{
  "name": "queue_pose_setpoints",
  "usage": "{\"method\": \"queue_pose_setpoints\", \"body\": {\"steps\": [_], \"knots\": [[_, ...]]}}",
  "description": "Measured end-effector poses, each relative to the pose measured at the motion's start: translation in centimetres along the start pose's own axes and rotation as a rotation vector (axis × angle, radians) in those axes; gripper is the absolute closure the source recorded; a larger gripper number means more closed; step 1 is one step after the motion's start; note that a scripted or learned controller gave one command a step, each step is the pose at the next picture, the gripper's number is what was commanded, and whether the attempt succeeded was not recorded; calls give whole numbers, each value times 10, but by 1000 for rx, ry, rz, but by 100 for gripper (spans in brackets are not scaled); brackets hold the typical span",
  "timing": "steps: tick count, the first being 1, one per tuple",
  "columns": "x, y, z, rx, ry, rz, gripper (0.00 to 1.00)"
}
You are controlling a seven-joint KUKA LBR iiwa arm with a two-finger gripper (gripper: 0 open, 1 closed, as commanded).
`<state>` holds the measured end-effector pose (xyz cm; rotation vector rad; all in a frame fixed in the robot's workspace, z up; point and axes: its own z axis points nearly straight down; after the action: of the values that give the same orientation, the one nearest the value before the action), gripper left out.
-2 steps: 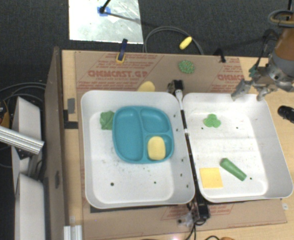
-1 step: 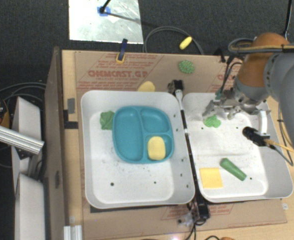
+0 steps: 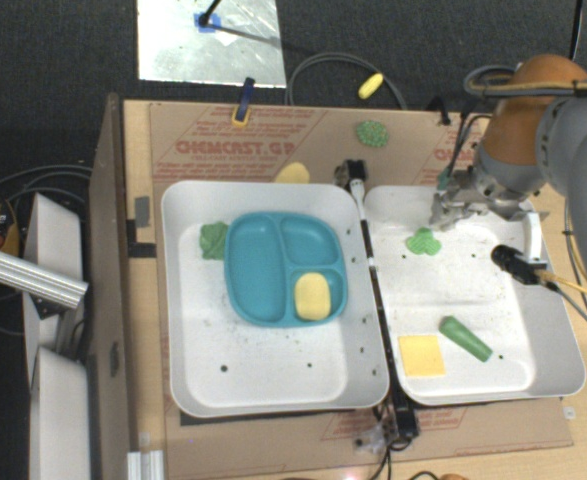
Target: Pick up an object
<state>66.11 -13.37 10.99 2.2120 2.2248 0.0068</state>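
Hand poised above the green piece in the right bin

The hand (image 3: 451, 208) hangs just above the green piece (image 3: 424, 242) near the right bin's (image 3: 558, 353) far edge; whether it is open, I cannot tell. The piece looks small, light, probably soft with lumpy edges: pinch across its middle.

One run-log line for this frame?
arm: over right bin | gripper: above green leafy piece | grasp: none seen | left bin: blue tray

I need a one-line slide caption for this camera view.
Gripper poised above a green piece in the right bin; blue tray in the left.
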Motion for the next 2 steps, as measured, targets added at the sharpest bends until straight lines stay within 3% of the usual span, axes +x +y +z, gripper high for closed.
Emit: {"method": "queue_pose_setpoints", "body": {"steps": [1, 2], "knots": [[54, -29, -83, 1, 2, -3, 100], [51, -29, -79, 4, 0, 2, 0]]}}
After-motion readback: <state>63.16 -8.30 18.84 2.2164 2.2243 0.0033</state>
